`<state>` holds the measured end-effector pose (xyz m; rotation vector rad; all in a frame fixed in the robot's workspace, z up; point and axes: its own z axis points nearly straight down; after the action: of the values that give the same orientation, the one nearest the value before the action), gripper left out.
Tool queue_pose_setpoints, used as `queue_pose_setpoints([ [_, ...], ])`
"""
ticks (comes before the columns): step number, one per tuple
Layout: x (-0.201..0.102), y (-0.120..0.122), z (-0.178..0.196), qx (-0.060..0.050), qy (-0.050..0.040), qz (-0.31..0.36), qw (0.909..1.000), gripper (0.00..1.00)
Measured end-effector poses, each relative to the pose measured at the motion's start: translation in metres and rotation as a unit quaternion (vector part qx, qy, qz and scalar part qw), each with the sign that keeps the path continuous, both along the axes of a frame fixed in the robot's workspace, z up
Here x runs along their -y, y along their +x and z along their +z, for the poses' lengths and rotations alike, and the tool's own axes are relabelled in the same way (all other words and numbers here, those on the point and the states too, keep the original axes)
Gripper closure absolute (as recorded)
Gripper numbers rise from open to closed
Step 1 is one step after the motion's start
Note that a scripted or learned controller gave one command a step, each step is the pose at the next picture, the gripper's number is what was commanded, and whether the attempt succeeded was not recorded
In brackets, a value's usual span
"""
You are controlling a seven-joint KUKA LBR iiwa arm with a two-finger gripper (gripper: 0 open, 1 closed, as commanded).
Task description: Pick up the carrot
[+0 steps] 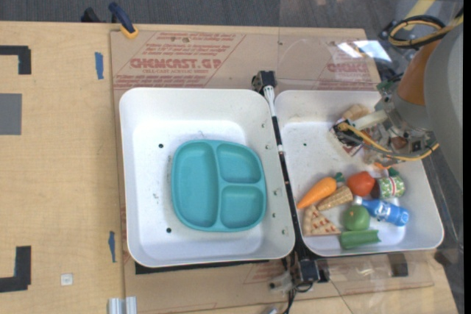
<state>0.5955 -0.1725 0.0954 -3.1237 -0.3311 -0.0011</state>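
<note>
The carrot (318, 191) is orange with a green top. It lies tilted in the right bin (309, 130), near that bin's left wall and front half. My gripper (362, 131) hangs over the back right part of the same bin, up and to the right of the carrot and apart from it. Cables and metal parts crowd the gripper's tip. The grey arm with its orange band (413, 81) comes in from the right edge.
Toy foods crowd the carrot: a tan cracker (336, 198), a red tomato (361, 184), a waffle wedge (319, 222), a green pepper (357, 218), a green stick (359, 237) and a blue bottle (387, 212). A teal divided plate (218, 185) lies in the left bin (140, 158).
</note>
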Motion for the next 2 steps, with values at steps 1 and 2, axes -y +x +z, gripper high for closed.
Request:
queue_pose_setpoints([
  [1,0.0,-0.001,-0.001,-0.001,0.0,0.0,1.0,0.0],
  [2,-0.001,-0.011,-0.008,0.002,0.0001,0.003,1.0,0.0],
])
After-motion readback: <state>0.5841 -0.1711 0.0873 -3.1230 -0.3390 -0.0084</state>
